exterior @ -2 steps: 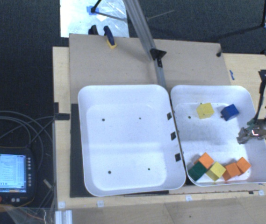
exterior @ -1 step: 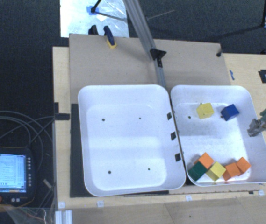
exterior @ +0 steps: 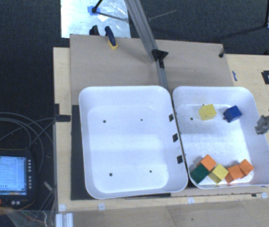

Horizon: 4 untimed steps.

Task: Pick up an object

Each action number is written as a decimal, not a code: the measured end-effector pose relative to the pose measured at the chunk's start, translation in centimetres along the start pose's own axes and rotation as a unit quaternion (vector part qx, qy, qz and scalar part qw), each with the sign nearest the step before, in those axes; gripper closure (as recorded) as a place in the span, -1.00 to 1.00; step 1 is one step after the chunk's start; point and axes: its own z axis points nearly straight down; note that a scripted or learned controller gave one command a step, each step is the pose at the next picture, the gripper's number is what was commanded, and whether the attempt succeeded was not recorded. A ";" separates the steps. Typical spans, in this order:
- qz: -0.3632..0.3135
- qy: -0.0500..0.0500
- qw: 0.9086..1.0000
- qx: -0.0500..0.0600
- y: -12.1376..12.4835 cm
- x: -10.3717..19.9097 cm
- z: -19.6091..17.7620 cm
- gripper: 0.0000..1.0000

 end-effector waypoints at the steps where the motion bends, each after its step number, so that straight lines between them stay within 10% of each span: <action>1: -0.002 0.002 1.000 0.002 -0.2 4.3 -0.5 1.00; 4: -0.003 0.003 1.000 0.002 0.0 20.8 1.9 1.00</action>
